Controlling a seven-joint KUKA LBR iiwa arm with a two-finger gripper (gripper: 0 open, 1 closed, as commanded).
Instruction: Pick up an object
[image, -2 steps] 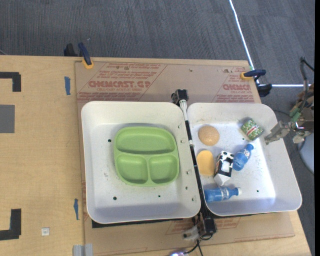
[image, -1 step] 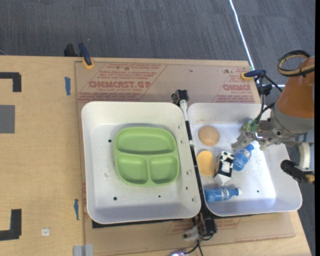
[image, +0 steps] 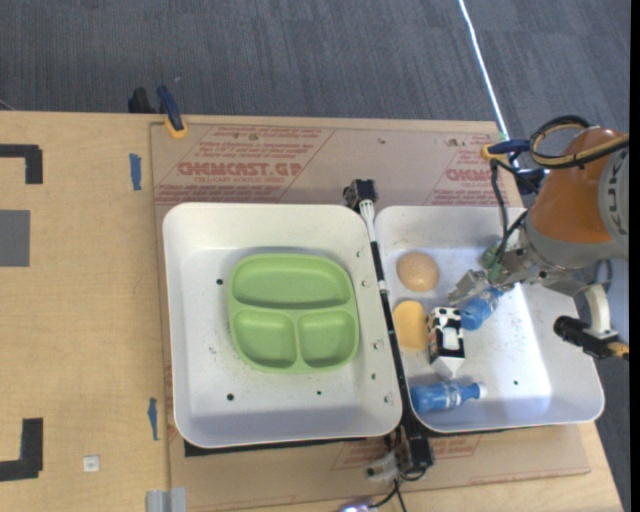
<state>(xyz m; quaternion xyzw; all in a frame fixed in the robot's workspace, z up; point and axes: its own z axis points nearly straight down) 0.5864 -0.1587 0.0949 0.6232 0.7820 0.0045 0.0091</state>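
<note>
Nearest you, a blue bottle (image: 446, 396) lay in the right bin (image: 570, 395). Your pincer (image: 478, 290) sat low beside a blue toy (image: 474, 314) and cow figure (image: 447, 333); whether it gripped anything, you couldn't tell.

You get bright, even overhead light, with soft, short shadows under the green tray (image: 293, 310). The white bins (image: 200, 390) look slightly washed out. The arm (image: 575, 200) is mildly blurred.

Green tray (image: 293, 310) in left bin (image: 190, 330); gripper (image: 478, 292) low in right bin (image: 570, 390) w/ egg (image: 417, 270), blue bottle (image: 446, 396) (lying flat).
</note>
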